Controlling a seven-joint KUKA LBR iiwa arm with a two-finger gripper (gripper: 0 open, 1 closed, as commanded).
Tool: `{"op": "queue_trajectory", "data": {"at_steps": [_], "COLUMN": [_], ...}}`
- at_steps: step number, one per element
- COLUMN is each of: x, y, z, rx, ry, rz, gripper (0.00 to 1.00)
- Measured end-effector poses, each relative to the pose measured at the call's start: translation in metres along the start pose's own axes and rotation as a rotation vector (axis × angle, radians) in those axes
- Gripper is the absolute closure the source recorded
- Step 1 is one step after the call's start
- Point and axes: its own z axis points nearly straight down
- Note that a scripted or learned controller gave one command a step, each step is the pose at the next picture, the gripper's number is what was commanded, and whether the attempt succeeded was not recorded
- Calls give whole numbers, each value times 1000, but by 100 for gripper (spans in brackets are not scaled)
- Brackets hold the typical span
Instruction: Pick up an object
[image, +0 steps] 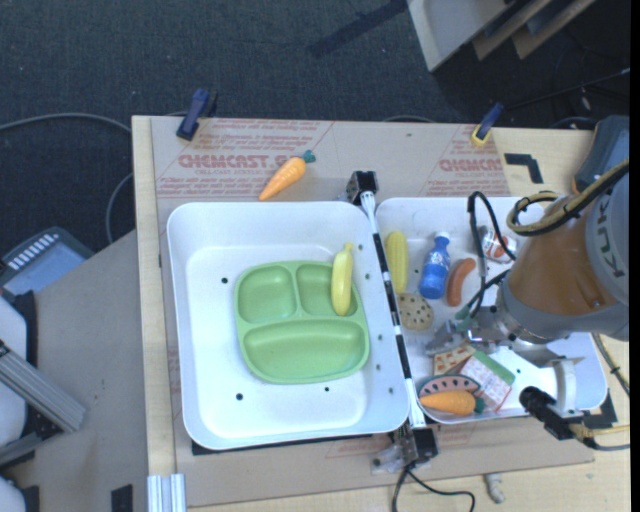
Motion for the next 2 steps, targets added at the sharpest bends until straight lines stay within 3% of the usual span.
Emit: {"op": "queue_trajectory", "data": {"at_steps": [1,2], "x": [0,91], "y": [1,21], "z": [-10,-100], "rx": [-3,-1], "ry": [-1,1], "rz": [1,-2], "gripper": [100,100]}}
